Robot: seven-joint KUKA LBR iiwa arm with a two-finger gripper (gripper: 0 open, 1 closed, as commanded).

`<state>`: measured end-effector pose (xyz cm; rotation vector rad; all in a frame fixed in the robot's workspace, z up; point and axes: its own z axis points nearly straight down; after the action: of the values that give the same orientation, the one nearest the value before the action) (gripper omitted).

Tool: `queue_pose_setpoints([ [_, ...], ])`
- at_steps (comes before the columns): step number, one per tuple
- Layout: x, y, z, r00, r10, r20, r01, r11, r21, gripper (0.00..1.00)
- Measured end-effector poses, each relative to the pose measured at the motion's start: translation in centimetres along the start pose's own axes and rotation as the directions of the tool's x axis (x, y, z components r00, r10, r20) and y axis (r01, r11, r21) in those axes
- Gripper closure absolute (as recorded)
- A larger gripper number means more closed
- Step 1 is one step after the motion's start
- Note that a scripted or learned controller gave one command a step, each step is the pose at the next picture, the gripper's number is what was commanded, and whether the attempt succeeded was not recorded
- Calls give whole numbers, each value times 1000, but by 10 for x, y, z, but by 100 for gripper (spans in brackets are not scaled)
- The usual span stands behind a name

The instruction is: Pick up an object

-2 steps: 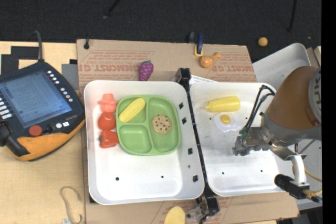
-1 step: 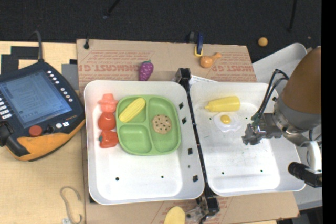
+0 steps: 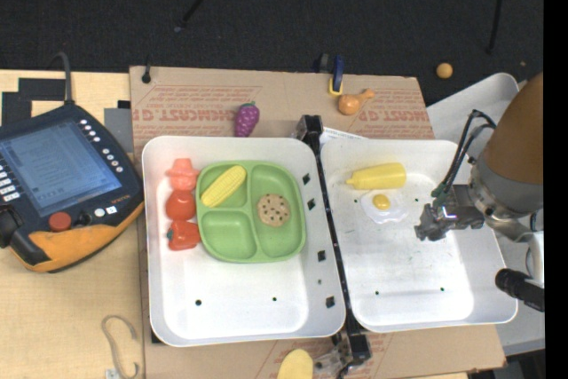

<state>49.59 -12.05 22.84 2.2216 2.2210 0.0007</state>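
The grey arm reaches in from the right, its orange band above the wrist, and the dark gripper (image 3: pixel 432 225) hangs low over the right bin (image 3: pixel 417 297); whether it is spread or pressed together cannot be told. Just left of it lies a glossy toy fried egg (image 3: pixel 382 205), with a smooth yellow corn-like piece (image 3: pixel 377 177) beyond. The left bin (image 3: pixel 231 306) bears a green compartment plate (image 3: pixel 250 213) with a corn cob (image 3: pixel 221 185) and cookie (image 3: pixel 273 209).

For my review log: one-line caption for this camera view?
End effector over the right bin beside a fried egg and yellow corn; green plate in the left bin.
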Motion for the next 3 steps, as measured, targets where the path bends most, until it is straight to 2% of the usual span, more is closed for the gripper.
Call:
queue_pose_setpoints([
  [1,49,-6,-8,1000,-3,-2,3,1000,4,100],
  [3,159,5,-2,1000,-3,-1,3,1000,4,100],
])
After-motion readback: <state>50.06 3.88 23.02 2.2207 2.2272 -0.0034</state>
